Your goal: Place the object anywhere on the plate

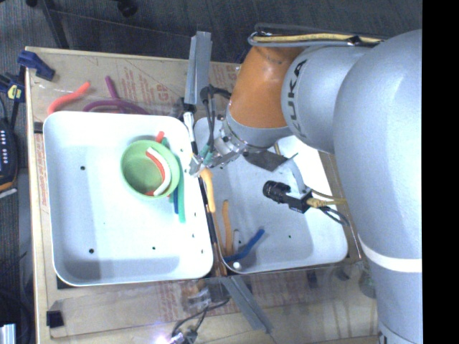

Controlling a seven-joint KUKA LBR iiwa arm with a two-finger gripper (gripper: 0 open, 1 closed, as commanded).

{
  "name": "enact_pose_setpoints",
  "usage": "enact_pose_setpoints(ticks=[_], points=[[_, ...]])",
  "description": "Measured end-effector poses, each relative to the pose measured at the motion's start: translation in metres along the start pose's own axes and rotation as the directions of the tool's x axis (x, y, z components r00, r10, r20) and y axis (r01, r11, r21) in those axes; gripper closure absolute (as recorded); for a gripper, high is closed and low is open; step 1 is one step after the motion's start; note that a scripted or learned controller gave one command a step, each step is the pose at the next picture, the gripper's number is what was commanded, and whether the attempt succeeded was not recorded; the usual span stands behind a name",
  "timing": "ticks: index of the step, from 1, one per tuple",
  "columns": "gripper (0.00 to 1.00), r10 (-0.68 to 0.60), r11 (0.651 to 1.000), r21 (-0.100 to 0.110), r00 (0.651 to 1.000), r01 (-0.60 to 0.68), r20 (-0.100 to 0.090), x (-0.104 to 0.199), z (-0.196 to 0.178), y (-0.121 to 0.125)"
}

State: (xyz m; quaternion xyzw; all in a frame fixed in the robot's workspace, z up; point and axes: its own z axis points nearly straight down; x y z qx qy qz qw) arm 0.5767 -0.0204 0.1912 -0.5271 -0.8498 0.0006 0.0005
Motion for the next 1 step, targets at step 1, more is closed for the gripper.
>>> enact_pose_setpoints(ticks=[1], points=[[0.0, 0.0, 1.0, 0.0, 1.0, 0.0, 0.0, 0.0001, -0.0002, 0.0002]])
